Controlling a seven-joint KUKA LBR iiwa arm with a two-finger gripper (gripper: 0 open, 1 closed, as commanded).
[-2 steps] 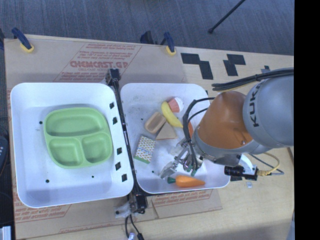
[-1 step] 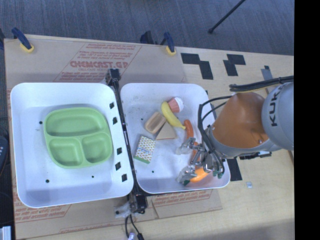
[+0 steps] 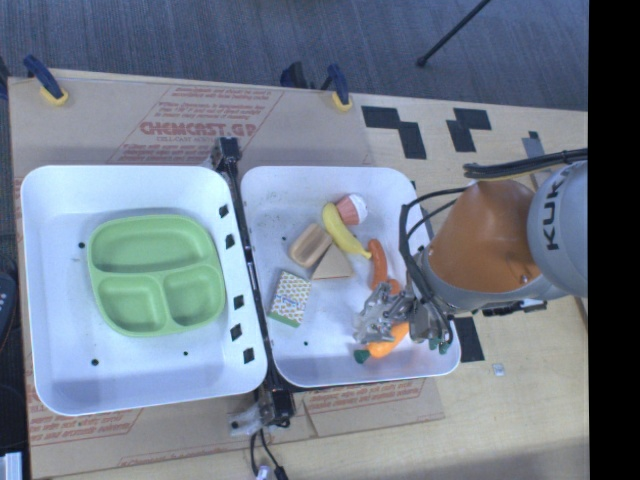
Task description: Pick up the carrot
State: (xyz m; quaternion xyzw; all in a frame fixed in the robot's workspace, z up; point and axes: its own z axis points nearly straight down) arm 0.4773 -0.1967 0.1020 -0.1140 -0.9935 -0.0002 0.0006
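The carrot [image 3: 386,344] is orange with a green tip at its left end. It lies near the front right corner of the right white bin [image 3: 300,368]. My gripper [image 3: 383,319] is low over the bin, directly above the carrot and touching or nearly touching its upper side. The grey arm with its orange band [image 3: 480,238] reaches in from the right and hides the bin's right edge.
In the right bin lie a yellow banana [image 3: 341,230], a pink cup [image 3: 351,208], an orange-red sausage [image 3: 378,260], tan wooden blocks [image 3: 312,247] and a small patterned box [image 3: 290,299]. The left bin [image 3: 50,368] holds a green divided plate [image 3: 155,272].
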